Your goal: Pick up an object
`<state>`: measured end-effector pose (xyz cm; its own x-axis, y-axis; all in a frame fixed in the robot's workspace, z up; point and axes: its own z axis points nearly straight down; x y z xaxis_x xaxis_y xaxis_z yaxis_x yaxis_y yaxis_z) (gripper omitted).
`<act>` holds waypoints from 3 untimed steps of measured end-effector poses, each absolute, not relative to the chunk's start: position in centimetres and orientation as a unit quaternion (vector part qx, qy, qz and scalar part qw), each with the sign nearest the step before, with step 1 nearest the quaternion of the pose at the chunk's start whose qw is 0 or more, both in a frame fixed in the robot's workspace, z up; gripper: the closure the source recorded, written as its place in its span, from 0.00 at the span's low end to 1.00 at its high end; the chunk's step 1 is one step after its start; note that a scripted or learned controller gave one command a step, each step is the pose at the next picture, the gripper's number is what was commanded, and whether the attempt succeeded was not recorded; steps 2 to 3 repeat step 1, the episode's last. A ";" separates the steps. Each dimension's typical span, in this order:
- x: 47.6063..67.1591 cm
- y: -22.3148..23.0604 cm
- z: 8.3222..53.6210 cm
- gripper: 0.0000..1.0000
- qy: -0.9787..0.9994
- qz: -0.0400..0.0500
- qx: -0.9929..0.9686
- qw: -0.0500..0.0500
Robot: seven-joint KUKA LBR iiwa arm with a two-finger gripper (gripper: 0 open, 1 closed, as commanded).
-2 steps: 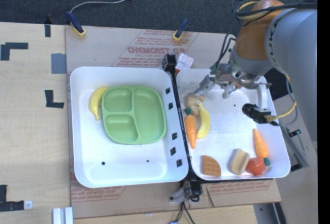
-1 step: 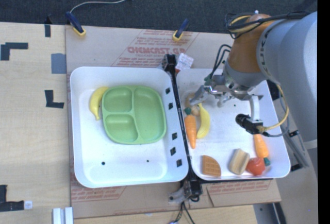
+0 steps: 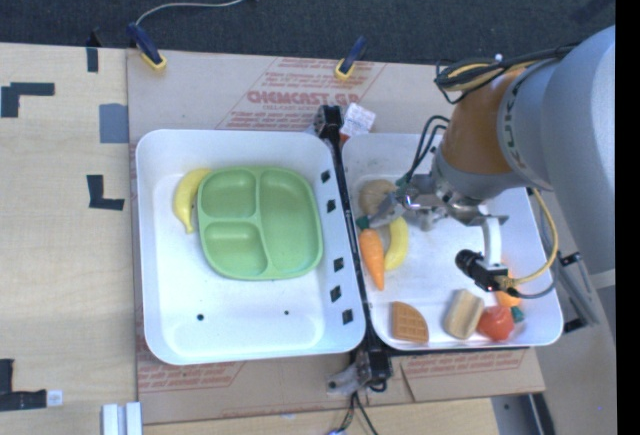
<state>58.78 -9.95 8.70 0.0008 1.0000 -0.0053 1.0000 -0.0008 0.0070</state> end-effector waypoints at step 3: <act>58.8 -9.9 9.6 1.00 0.707 0.001 0.707 0.004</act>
